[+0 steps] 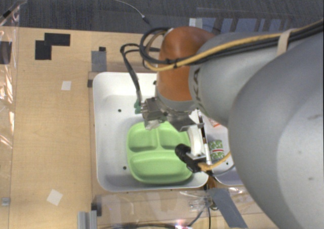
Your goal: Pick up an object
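Observation:
A light green divided plate point(154, 154) lies in the left white bin point(109, 121), toward its front right. My gripper point(164, 120) comes down over the plate's back edge, under the orange wrist band, and its body hides the tips. A small pack with a green and white label point(216, 147) peeks out beside the arm at the right.
The grey arm covers most of the right bin point(228, 175) and the right half of the view. The left and back parts of the left bin's floor show bare white. Wooden bench with black marks lies to the left.

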